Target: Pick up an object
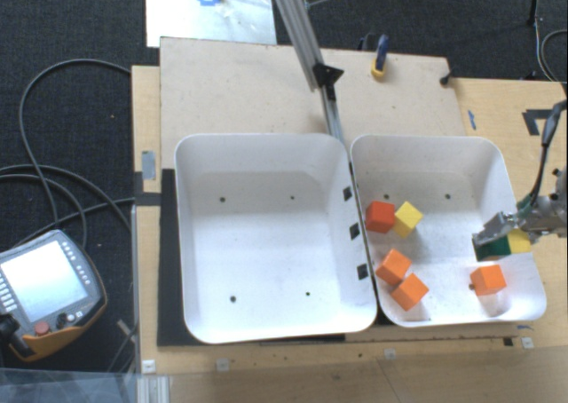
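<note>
At the right edge of the right-hand bin [497, 154], the gripper [493, 238] reaches in low over the floor, its grey metal body slanting down toward the left. Whether it is spread or closed cannot be told from this slanted view. Directly beneath its tip sits a dark green block [491, 249], touching or nearly touching the gripper, with a yellow block [519, 242] just beside it on the right, partly covered by the gripper body. Nothing can be seen clamped in the gripper.

Just below, near the bin's lower right corner, stands an orange cube [488, 280], apart from the green one. Farther left in the same bin, a red-orange cube [380, 216] and a yellow cube [408, 218] sit touching each other near the bin's left wall. Below them lie two more orange cubes, one [395, 264] just above the other [411, 290], touching at their corners.

The left-hand bin [200, 157] lies alongside, the two rims meeting. Both rest on a pale wooden bench [240, 82]. A teach pendant [44, 290] with a lit screen lies on the dark floor at far left, its black cables [53, 170] looping above it.
</note>
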You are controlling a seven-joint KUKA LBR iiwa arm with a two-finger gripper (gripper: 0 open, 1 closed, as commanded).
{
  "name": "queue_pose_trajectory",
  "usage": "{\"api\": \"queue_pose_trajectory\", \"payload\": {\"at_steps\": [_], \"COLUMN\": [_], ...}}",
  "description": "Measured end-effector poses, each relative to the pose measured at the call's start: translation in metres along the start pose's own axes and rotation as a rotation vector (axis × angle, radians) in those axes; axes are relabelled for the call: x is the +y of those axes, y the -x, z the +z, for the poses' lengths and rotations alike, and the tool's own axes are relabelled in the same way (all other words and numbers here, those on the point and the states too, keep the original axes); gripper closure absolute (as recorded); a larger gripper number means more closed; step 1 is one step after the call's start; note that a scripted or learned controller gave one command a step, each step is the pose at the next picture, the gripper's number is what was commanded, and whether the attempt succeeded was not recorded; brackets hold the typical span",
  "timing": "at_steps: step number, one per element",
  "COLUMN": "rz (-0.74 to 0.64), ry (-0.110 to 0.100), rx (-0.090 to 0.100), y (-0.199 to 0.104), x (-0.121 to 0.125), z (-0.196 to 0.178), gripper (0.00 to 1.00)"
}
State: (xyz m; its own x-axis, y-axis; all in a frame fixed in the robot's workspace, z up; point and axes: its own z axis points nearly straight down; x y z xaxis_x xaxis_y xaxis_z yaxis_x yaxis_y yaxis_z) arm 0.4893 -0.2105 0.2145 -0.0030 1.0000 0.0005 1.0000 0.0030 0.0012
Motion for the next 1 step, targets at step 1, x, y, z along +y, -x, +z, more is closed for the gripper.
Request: {"api": "queue_pose_trajectory", "payload": {"at_steps": [1], "rz": [-0.009], "ry": [0.010], "rx": [-0.001], "y": [-0.0848], "x": [0.0082], "z": [-0.1396], "gripper": [0.00]}}
